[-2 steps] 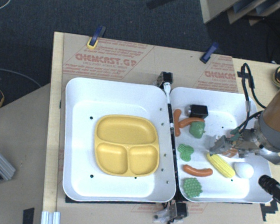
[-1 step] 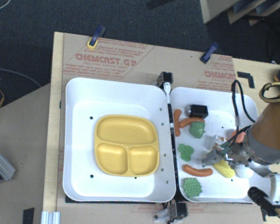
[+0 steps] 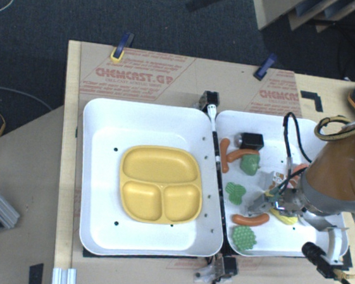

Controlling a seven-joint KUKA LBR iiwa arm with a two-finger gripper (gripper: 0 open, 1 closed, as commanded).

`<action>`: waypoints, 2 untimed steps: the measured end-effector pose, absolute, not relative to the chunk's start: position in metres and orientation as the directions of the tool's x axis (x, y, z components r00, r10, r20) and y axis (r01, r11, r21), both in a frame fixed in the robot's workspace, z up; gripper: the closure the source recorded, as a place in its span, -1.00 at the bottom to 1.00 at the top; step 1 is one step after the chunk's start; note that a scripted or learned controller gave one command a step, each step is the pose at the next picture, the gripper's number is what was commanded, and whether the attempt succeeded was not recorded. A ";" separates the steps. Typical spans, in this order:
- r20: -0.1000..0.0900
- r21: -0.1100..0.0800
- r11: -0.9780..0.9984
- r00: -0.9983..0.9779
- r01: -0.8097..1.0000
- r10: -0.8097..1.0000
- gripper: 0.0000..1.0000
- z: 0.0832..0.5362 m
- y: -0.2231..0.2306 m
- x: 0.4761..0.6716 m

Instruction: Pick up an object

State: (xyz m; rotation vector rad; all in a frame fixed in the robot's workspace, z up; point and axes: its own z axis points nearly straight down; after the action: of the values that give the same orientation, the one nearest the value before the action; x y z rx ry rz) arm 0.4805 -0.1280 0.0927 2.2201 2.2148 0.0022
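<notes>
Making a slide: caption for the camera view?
KUKA arm's gripper low in right bin among toy foods; yellow divided plate in left bin.

"CHEMCAST GP" printed red on brown board, repeated partly at right

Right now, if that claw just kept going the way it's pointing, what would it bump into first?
Probably the orange sausage lying just ahead of the gripper, which points down and leftward into the right bin. Depth is hard to judge from above, so it could pass over it.
</notes>
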 end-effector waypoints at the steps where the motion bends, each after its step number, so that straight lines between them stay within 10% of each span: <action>1: -0.007 0.011 -0.004 0.004 1.000 1.000 1.00 0.105 -0.129 0.482; 2: -0.003 0.008 0.001 -0.001 1.000 1.000 1.00 0.168 -0.132 0.485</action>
State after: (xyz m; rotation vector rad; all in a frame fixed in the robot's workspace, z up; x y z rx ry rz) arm 0.4853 -0.1318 0.1682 2.2147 2.2173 0.0052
